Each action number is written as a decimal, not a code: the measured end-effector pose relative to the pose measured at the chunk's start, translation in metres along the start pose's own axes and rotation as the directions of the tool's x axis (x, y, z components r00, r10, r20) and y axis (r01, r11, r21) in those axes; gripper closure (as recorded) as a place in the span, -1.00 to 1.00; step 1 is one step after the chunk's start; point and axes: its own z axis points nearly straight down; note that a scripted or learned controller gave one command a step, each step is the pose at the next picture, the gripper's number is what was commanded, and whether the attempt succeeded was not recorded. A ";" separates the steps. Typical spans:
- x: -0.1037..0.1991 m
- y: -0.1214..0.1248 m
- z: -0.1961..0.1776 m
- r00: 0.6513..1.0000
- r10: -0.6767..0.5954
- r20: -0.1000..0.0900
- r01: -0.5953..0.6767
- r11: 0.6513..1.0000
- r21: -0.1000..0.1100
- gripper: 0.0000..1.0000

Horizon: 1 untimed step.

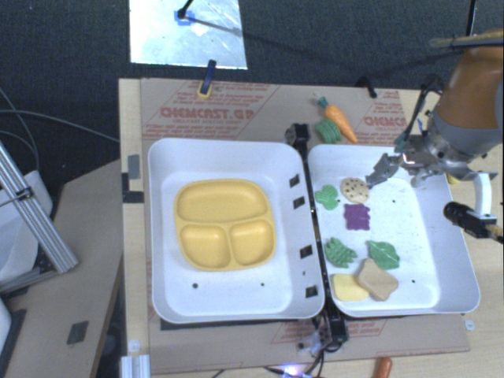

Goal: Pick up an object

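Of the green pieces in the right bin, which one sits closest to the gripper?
The green piece beside the cookie, at the bin's upper left. It lies nearest the gripper; the other two green pieces sit lower, below the purple piece.

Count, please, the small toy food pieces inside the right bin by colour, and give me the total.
Green: 3, one at the left wall, one leafy piece lower down, one to its right
Purple: 1
Yellow: 1
Tan: 2, a cookie with dark chips and a bread-like piece
Total: 7
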 end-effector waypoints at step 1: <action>-0.022 -0.024 0.059 1.000 0.004 0.000 -0.004 1.000 0.005 -1.00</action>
